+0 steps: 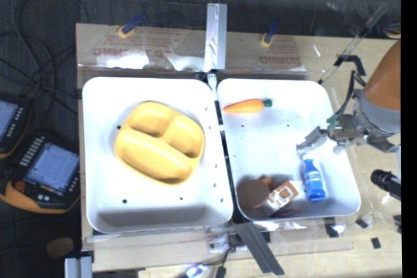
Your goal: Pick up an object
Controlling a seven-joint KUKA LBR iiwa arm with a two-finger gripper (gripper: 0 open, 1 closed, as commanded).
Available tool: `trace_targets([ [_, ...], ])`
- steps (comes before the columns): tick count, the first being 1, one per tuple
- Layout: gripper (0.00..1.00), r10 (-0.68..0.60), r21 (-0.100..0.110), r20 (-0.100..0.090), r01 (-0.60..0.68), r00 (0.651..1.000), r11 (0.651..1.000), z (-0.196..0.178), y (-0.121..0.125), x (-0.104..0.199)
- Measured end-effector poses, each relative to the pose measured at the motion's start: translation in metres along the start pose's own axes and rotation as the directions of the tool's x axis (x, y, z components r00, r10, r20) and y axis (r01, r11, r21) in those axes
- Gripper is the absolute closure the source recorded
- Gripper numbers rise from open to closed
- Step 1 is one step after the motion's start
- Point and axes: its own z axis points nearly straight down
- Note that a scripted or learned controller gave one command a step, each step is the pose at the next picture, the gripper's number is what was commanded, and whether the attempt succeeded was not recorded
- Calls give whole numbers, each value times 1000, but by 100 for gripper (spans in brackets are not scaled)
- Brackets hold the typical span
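My gripper (324, 142) hangs over the right side of the right bin (287, 91), reaching in from the right. Its fingers stand apart and open, with nothing between them. Just below it a blue bottle (314, 180) with a white cap lies on the bin floor. An orange carrot (245, 106) with a green tip lies at the bin's far left corner. A brown round object (253, 192) and a small orange-and-white box (284, 194) rest together at the near edge. A large yellow bread-shaped object (159, 141) fills the middle of the left bin (98, 140).
A divider ridge (221, 146) runs between the two bins. A metal post (215, 36) stands behind them at the middle. Handheld devices with cables (39, 169) lie off the bench to the left. The arm's orange band (388, 78) is at the right.
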Motion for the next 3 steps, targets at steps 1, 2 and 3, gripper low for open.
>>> trace_targets([
  [1, 0, -52, -10, 0, 52, 999, 999, 122, 24, -22],
  [2, 100, -53, -15, 3, 53, 999, 999, 112, 25, -22],
  [3, 100, -76, 0, 2, 76, 997, 997, -44, -19, 42],
])
